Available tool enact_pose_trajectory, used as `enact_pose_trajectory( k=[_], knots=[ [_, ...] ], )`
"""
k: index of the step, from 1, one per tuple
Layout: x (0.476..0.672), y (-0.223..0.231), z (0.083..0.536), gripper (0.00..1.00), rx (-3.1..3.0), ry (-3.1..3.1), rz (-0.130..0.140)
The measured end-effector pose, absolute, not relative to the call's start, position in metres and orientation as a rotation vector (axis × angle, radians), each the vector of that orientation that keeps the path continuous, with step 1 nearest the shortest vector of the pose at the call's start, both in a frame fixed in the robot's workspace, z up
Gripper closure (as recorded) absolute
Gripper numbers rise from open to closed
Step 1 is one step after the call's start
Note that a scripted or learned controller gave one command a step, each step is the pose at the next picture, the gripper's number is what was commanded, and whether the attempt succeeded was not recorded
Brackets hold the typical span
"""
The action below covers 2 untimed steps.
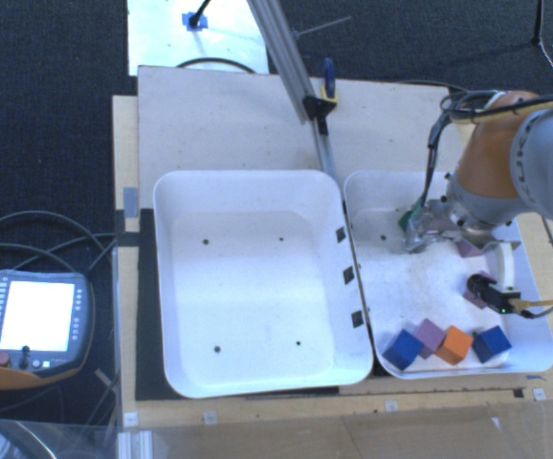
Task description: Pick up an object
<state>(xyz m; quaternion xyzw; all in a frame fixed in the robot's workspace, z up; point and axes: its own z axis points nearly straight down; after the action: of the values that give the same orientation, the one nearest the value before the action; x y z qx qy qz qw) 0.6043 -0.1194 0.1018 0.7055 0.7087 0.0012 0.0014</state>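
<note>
The gripper (pixel 414 234) is low in the right bin (pixel 384 285), near its far left part, something green at its tip; whether it grips anything cannot be made out; the grey arm (pixel 516 170) with its orange band comes in from the right; along the bin's near edge lie a blue block (pixel 403 348), a purple block (pixel 431 335), an orange block (pixel 454 344) and another blue block (pixel 491 343), well apart from the gripper; the left bin (pixel 176 256) sits alongside.

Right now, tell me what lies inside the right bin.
The right bin holds four blocks along its near edge: blue block, purple block, orange block, second blue block. Further purple pieces sit partly covered by the arm.
</note>
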Motion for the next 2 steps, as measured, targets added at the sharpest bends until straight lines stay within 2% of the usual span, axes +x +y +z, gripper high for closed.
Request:
enact_pose_trajectory(
  k=[2],
  knots=[
    [0.615,-0.119,0.231,1.00,2.210,2.222,0.009]
  ],
)
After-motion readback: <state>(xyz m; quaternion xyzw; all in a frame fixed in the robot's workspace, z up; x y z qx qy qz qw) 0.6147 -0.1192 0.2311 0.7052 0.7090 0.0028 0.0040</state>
